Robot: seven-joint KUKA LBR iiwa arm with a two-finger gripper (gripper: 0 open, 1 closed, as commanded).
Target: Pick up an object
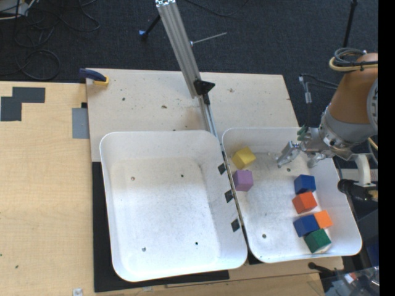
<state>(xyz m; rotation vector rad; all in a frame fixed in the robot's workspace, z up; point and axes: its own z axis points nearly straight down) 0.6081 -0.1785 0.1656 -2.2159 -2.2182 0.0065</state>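
Observation:
The right bin [271, 251] holds several small blocks. A yellow block [243, 158] and a purple block [243, 179] lie near its left wall. Along the right side sit a blue block [304, 183], a red-orange block [304, 201], another blue block [305, 225], an orange block [323, 219] and a green block [318, 240]. My gripper [300, 157] hangs over the upper right part of this bin, above the top blue block. Its fingers [285, 156] are spread apart with nothing between them.
The left bin [123, 165] stands beside the right one, with black clips along the shared wall. A slanted aluminium post [182, 45] rises behind the bins. A blue and yellow clamp [94, 76] sits at the bench's far left corner.

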